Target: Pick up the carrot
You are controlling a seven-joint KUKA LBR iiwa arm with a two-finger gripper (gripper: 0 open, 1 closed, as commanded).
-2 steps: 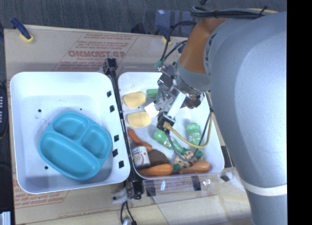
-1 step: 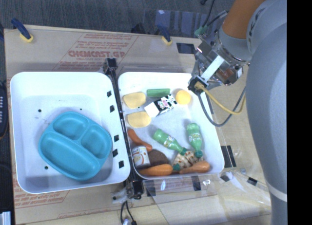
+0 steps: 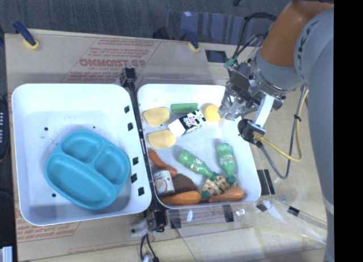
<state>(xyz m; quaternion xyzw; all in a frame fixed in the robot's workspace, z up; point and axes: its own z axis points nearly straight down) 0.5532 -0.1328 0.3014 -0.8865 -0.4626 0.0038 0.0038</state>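
Three orange, carrot-like pieces lie in the right bin (image 3: 245,142). One carrot (image 3: 181,198) rests along the front wall, a second carrot (image 3: 228,194) lies to its right by the front right corner, and a thinner orange-red piece (image 3: 161,161) lies near the left wall. My gripper (image 3: 231,108) hangs over the bin's back right corner, just right of a yellow lemon (image 3: 211,113). It is well away from the carrots, with nothing visibly held.
The right bin also holds two green bottles (image 3: 194,163) (image 3: 226,160), two yellow pieces (image 3: 155,116) (image 3: 161,138), a green stick (image 3: 184,108), a black-and-white carton (image 3: 190,122), a small can (image 3: 164,182) and a brown lump (image 3: 184,182). In the left bin (image 3: 34,102) lies a blue divided plate (image 3: 88,167).
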